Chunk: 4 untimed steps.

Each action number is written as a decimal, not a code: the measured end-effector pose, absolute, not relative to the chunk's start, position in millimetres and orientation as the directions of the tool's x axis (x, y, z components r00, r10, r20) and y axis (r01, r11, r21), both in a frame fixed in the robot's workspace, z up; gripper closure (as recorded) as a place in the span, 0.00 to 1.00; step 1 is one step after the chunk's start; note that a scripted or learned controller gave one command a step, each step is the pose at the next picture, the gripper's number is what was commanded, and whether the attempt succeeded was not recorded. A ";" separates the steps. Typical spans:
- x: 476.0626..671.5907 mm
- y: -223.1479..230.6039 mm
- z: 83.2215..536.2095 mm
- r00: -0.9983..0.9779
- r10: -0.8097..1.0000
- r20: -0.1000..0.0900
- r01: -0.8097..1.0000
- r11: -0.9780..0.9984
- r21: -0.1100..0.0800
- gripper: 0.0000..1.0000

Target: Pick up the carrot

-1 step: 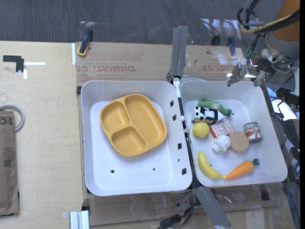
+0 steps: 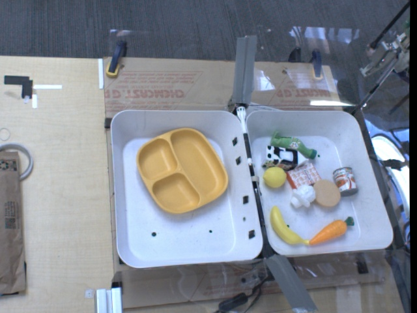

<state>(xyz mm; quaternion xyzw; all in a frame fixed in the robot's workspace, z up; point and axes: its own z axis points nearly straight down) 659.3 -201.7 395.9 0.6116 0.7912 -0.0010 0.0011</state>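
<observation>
The carrot lies in the right bin, near its front wall. It is tilted, with its green top toward the bin's right side and its orange tip pointing at the front-left corner. That tip meets the lower end of a banana, which curves along the same front stretch. Just behind the carrot are a tan round disc and a small white lump, touching each other. To the disc's right stands a small can. Further back sit a red-and-white packet, a lemon, a black-and-white cow-patterned toy and a green toy close to the back wall. The left bin holds a yellow three-compartment plate. Printed cardboard lies behind both bins, and a brown paper bag rests on the bench at far left.
</observation>
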 end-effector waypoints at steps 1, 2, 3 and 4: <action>660.5 -201.2 403.9 -0.255 0.967 -0.006 0.967 0.255 -0.002 1.00; 661.6 -200.8 412.3 -0.257 0.966 -0.008 0.967 0.257 -0.003 1.00; 662.6 -200.5 420.9 -0.258 0.966 -0.011 0.966 0.258 -0.003 1.00; 644.6 -180.2 417.4 -0.238 0.971 -0.002 0.971 0.238 -0.001 1.00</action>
